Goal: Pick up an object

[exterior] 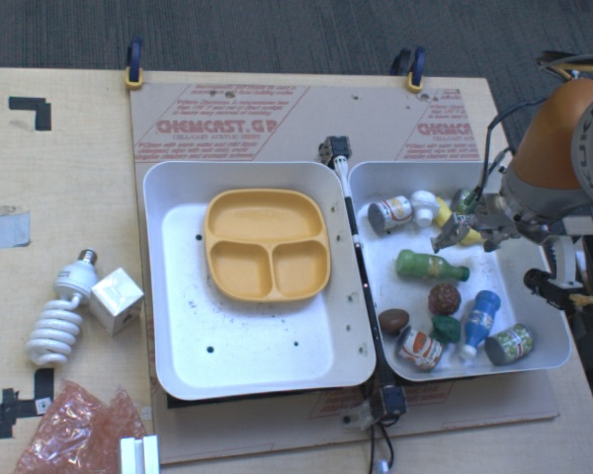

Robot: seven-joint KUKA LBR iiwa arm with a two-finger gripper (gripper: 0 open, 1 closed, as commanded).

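Jaws: state cannot be told; gripper (466,227) sits low over the right bin (544,358), near its far edge.
Green bottle (431,266): lying mid-bin.
Yellow tray (268,243): left bin (178,344).

Grey KUKA arm with an orange band, seen at the right edge

The arm (573,156) is built of rounded grey segments, with a broad orange band curved over the part nearest the wrist. A thin dark cable is looped along its left side, and further dark and pale wires are seen above it at the far right. Below the band, a grey wrist housing is followed by white and black fittings. The gripper (465,227) is made up of small dark metal parts, blurred in detail.
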